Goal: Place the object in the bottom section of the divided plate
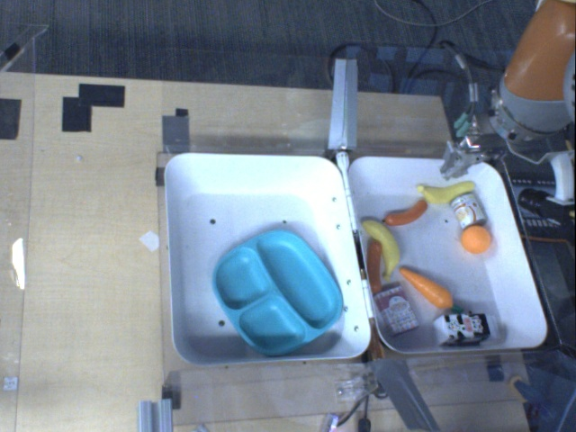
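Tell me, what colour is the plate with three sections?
Light blue: the divided plastic plate in the left white bin, seen in the camera view.

A robotics lab: 2 white bins (180, 268), loose cables (423, 12), carpet (225, 25).

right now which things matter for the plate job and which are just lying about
Job: blue divided plate in the left bin; gripper over the right bin's far edge.

Lying about so far: two bananas, orange ball, carrot, small jar.
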Controlling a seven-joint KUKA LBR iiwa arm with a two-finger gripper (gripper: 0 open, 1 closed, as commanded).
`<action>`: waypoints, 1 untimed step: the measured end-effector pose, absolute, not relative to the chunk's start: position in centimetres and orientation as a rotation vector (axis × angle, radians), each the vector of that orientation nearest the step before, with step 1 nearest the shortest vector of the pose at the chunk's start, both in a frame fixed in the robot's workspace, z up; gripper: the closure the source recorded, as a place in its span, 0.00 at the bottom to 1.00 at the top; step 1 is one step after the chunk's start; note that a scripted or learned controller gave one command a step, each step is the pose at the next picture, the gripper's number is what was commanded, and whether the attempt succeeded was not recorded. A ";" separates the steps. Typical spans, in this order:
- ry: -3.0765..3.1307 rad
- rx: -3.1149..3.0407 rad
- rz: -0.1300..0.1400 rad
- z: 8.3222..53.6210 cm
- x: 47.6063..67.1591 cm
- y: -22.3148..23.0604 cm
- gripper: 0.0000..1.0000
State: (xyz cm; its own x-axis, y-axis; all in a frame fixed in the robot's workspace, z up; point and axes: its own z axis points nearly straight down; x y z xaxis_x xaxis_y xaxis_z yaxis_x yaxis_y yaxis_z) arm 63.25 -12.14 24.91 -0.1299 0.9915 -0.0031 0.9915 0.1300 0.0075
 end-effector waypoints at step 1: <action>2.448 1.964 0.004 15.3 62.2 -8.6 1.00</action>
